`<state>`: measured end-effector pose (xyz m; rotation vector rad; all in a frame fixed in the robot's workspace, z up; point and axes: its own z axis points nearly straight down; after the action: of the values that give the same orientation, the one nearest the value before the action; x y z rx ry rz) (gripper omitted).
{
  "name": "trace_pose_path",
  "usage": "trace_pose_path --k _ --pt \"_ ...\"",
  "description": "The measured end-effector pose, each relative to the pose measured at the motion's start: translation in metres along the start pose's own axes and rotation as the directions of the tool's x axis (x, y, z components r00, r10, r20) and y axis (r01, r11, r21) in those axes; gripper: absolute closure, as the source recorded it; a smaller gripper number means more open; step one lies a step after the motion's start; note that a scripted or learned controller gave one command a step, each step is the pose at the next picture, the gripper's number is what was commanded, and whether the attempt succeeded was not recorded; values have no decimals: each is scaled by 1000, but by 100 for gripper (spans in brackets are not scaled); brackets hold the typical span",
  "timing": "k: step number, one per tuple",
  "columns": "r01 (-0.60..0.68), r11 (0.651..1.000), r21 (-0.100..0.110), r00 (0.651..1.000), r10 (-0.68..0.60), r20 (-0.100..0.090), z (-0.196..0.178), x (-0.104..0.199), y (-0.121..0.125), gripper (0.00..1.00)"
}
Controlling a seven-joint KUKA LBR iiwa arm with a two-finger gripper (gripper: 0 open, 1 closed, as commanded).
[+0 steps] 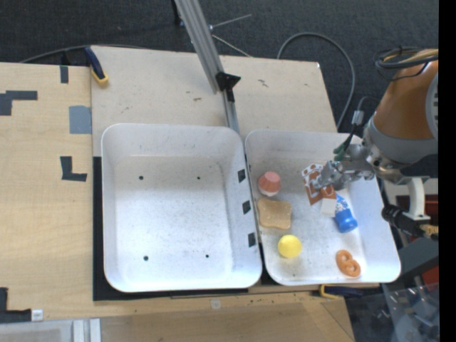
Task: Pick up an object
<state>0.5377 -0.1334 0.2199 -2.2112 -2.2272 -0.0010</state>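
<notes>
Hovering low over the right bin (377, 262), gripper (329, 178) at the end of the grey arm (399, 130); opening not readable from this angle, so cannot tell wide or narrow, and nothing visibly held. Directly beneath and touching in the view: small red-and-white item (314, 184), patterned, shape unclear, likely a light toy or packet. Just beside it, toward the near edge: blue-and-white bottle-like toy (344, 217), lying tilted. Probably light hard plastic, smooth and prone to rolling; best taken across the narrow body, not the ends. Further out: orange pretzel-shaped piece (348, 263) near the front right corner, thin and flat, awkward to pinch off the floor. Yellow ball (289, 246), round, slippery, likely to squirt out. Tan bread-slice toy (275, 214), flat, possibly soft foam; edge pinch only. Pink cupcake-like piece (269, 183), upright, compact, easiest to close on. Left bin (114, 191) alongside, well apart from the gripper.
</notes>
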Motion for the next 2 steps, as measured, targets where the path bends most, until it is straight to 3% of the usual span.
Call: trace_pose_path --k 1,2 --pt "0 1000 -1 1000 0 1 3 47 24 100" --pt "-1 1000 0 1000 1 1 -5 93 33 100"
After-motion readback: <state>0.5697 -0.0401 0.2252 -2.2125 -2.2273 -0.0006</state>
